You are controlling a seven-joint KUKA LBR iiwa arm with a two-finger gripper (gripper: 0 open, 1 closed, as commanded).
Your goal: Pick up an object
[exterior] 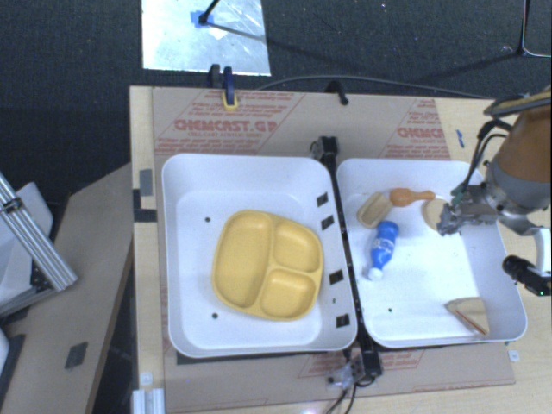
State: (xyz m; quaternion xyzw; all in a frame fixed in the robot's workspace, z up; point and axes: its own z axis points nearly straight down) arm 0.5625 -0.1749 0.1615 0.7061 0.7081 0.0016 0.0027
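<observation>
Gripper (448, 222) I see low in right bin (414, 317); can't tell its state; blue bottle (382, 247) lies apart.

We list these in the right bin (492, 270): a blue bottle (382, 247) with a white cap, lying on its side, cap toward the near edge, by the left wall; a tan oval piece (373, 209) just beyond it; an orange spoon-like item (409, 197) beside that, near the far wall; a tan wedge (468, 314) in the near right corner. In the left bin (185, 257) we record a yellow three-compartment plate (267, 265), lying flat, centred.
</observation>
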